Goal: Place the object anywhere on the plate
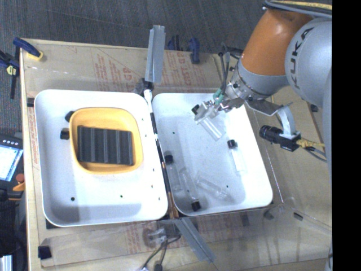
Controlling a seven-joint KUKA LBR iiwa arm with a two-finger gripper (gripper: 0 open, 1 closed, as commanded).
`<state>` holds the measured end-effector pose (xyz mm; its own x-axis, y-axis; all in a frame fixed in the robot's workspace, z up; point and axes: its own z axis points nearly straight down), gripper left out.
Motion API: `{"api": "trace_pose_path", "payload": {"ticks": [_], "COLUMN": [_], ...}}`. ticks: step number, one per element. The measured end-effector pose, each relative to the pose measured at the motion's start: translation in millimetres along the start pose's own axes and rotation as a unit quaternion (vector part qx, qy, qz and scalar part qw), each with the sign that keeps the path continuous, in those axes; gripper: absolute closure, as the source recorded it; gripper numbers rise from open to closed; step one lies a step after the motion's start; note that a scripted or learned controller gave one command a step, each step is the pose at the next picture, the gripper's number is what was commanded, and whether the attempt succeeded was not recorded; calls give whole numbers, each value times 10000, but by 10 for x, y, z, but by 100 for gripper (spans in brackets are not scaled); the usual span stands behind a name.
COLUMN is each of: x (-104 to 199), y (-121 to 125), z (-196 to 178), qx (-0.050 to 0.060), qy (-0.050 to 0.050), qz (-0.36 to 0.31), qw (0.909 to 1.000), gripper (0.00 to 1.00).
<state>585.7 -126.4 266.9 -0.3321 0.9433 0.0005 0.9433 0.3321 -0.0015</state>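
End effector (204, 110), fingers apparently apart, hovers right of plate (107, 139); clear objects (211, 186) look light, slick: grip mid-body.

The arm (282, 44) reaches from the right over the far part of the right bin (256, 191), its gripper (207, 110) above clear items (213, 130) near the bin's far wall, while the yellow plate (107, 117) with a dark grille sits in the left bin (56, 208)
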Motion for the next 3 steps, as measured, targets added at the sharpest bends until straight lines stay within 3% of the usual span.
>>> {"api": "trace_pose_path", "payload": {"ticks": [1,2,3], "x": [418,953,949], "y": [201,536,535], "z": [721,747,746], "qx": [15,-7,-7], "qy": [6,-7,-8], "qz": [-670,-1605,-1603], "qw": [9978,9870,9871], "gripper": [100,100,0]}}
